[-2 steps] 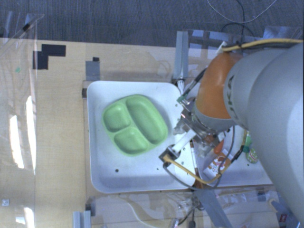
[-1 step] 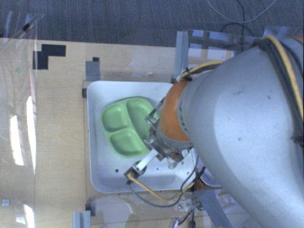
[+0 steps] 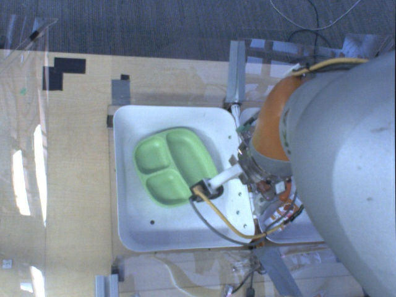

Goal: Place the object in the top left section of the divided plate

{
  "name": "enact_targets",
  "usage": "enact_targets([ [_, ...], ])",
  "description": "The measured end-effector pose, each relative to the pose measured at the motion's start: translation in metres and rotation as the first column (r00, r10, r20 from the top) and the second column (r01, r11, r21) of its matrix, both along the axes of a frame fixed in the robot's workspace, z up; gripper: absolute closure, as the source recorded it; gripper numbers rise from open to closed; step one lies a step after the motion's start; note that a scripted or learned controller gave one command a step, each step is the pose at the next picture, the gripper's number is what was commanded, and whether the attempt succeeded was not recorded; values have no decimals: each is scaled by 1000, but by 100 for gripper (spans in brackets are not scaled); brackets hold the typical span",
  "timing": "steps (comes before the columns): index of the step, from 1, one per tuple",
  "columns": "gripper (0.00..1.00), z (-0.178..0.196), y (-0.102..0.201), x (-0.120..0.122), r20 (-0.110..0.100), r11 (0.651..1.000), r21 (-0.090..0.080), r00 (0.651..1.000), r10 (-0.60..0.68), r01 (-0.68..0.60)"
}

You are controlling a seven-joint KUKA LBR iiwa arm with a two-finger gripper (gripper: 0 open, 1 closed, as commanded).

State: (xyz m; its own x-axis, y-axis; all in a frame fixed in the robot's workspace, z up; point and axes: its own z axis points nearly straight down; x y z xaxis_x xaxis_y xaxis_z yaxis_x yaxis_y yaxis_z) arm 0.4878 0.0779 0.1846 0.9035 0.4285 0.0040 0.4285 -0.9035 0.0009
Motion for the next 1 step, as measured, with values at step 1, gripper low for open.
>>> enact_targets([
  [1, 0, -37, 86, -1, -2, 991, 1, 991, -131, 131],
])
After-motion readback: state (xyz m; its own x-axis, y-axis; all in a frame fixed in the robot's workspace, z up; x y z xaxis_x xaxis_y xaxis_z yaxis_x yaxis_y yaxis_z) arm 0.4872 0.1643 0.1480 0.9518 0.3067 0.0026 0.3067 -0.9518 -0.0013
